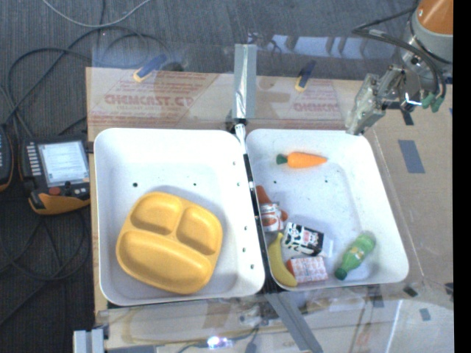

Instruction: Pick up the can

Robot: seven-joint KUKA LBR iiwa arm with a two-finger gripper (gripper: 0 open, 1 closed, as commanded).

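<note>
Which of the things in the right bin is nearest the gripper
The orange carrot, alone near the right bin's far wall, below the gripper. The can, banana and green bottle lie farther, by the near edge.

The arm (436, 9) reached in from the upper right corner of the camera view, its orange band showing at the very top edge above a grey wrist section. Below the wrist, the gripper (358, 123) slanted down and to the left, away from the arm's body, with cables and small fittings clustered around its base. Its pale metal tip pointed toward the lower left. It hung clear, with nothing held at its tip. Whether its jaws stood apart or together could not be made out at that angle.
</note>
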